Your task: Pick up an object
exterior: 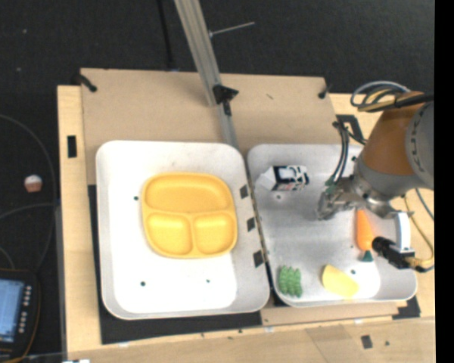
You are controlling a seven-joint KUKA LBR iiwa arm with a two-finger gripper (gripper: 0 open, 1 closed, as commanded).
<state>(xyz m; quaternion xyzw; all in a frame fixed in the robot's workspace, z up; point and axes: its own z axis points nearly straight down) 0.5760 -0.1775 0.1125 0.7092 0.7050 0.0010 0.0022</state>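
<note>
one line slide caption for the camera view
KUKA arm's claw hovers over the right bin holding carrot, lemon, greens; yellow tray left.

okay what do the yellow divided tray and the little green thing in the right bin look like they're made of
Yellow tray: probably molded plastic, smooth and slightly glossy, with rounded compartment walls and one even color. Green thing: likely plastic or rubber toy food, judging by its bumpy surface and flat, saturated green; too small to be sure.

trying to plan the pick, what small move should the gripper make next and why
Probably shift toward the carrot and descend. The gripper hangs over bare floor of the right bin with nothing between its fingers, and the carrot lies just to its right in the camera view, the nearest object.
</note>
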